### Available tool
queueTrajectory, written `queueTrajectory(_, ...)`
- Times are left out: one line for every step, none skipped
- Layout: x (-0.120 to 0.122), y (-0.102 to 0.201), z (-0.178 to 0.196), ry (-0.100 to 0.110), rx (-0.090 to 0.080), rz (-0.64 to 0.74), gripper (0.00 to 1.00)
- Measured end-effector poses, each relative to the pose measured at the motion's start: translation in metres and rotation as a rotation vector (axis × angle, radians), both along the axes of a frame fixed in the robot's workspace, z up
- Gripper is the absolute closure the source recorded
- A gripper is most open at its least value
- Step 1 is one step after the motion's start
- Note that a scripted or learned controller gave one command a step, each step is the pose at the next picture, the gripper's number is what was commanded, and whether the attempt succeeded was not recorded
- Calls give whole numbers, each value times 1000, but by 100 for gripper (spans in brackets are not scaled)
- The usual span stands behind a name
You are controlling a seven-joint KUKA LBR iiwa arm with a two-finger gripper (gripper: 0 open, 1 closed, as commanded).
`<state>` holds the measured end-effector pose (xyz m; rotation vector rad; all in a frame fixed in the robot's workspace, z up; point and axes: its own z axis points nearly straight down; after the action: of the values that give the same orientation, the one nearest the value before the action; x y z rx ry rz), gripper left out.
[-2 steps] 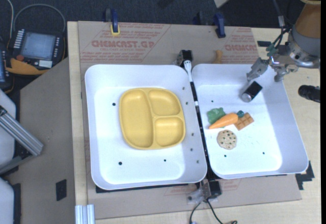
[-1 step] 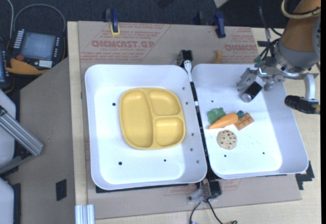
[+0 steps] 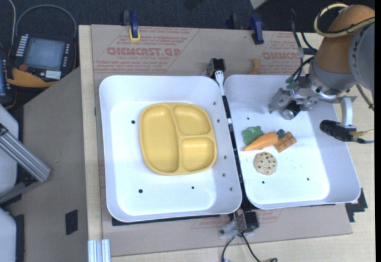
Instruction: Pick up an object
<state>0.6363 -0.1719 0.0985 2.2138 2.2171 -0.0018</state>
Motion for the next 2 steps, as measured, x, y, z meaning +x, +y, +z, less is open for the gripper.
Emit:
queueTrajectory(5, -3, -3, -9, -2, 0, 0)
queueTrajectory(10, -5, 13, -29, -9, 1, 100)
